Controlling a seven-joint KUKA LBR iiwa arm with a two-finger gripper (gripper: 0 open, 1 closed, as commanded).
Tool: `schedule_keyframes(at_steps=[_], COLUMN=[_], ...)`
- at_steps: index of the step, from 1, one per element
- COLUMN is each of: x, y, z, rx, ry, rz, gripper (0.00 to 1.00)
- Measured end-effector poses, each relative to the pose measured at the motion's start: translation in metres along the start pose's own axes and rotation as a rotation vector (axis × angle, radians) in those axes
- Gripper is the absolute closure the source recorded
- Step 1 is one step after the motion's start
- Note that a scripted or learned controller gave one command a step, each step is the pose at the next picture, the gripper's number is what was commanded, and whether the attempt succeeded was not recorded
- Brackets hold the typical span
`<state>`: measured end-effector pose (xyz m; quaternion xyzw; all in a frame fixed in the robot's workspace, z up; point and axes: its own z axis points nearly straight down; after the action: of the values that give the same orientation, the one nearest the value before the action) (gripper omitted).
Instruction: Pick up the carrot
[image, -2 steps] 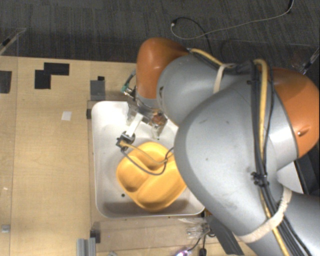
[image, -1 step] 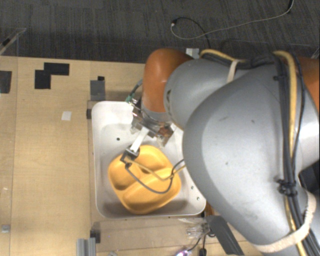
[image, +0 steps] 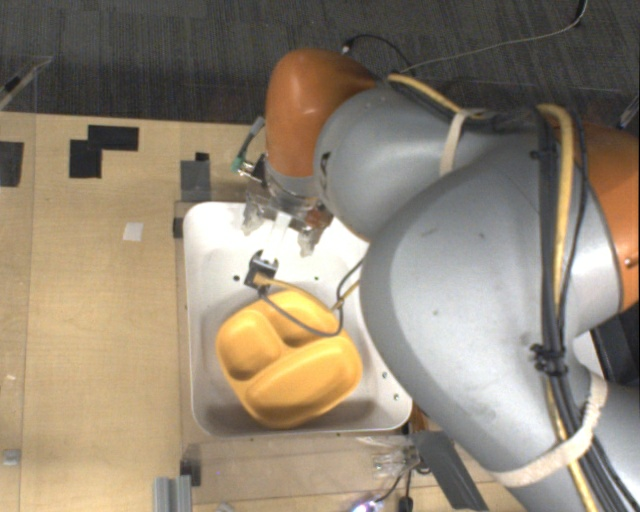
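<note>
1. Over the upper end of the white bin (image: 212, 250), as the camera sees it, the gripper (image: 280, 232) points down at the bin floor, close to the upper wall.
2. Its fingers (image: 306, 238) stand apart with nothing between them, and bare white floor shows around the tips.
3. Just above the gripper sits the orange band (image: 300, 100). From there the grey arm (image: 480, 300) swells toward the right and lower edges of the view, its bulky links covering the bin's right side and all that lies beyond.
4. A yellow lumpy object (image: 285, 365), smooth and made of rounded lobes, fills much of the bin's lower half. It lies apart from the gripper, with open floor between them, and its right side runs close to the arm's outline.
5. Where the carrot lies I cannot tell, since the arm hides a wide part of the scene.
6. Left of the bin, the tan bench (image: 90, 300) carries black marks (image: 100, 150) near its upper edge.
</note>
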<state>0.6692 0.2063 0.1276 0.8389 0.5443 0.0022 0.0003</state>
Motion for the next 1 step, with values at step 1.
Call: schedule_keyframes(at_steps=[1], x=[-0.0186], y=[-0.1158], z=[-0.044], rx=[0.001], ry=[0.002], rz=[-0.003], gripper=[0.0])
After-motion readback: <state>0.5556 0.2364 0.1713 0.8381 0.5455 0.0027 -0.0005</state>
